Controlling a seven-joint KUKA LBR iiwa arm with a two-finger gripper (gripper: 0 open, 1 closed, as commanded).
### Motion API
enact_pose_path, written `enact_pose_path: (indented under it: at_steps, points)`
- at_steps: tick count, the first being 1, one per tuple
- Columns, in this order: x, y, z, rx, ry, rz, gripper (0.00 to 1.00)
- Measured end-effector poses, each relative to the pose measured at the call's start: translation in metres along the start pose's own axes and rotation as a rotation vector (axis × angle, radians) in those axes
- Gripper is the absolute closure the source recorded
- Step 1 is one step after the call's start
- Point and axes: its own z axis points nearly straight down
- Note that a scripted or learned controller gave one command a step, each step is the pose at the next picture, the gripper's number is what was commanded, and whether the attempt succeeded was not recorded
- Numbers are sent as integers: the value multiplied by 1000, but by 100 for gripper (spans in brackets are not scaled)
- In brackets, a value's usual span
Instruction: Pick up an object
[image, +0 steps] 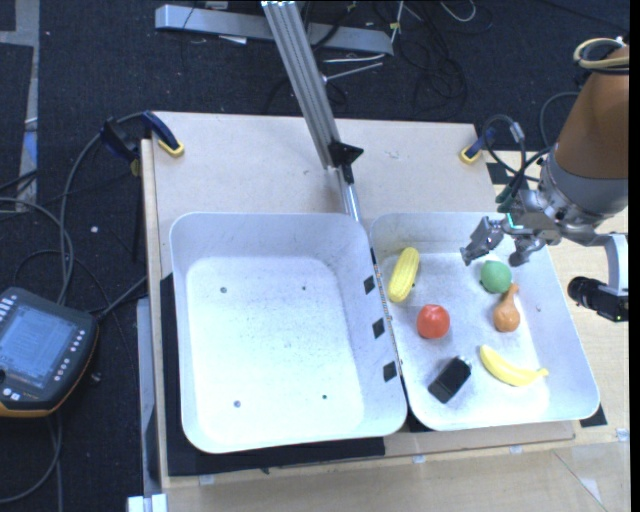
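The arm (585, 140) reaches in from the right, and its gripper (505, 242) hangs over the far part of the right bin (565, 395). Its two fingers (482, 242) stand apart with nothing between them. Just beside and below the fingers lies a green ball (495, 276), close to the bin's right edge; whether a fingertip touches it is hard to tell from this angle. An orange pear (507, 312) lies right next to the ball, nearer the front. A banana (511, 367) sits toward the front right corner, and a black block (450, 379) near the front edge. A tomato (432, 321) rests in the middle, and a corn cob (403, 273) lies along the left edge. The left bin (190, 300) sits alongside on the bench (260, 165).
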Motion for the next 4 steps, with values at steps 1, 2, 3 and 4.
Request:
enact_pose_path:
  at_steps: [1, 2, 3, 4]
  points:
    - [0, 0, 0, 0, 0, 0, 0]
    - [5, 5, 60, 5, 1, 0, 0]
    - [5, 0, 103, 4, 0, 0, 0]
    - [11, 0, 147, 4, 1, 0, 0]
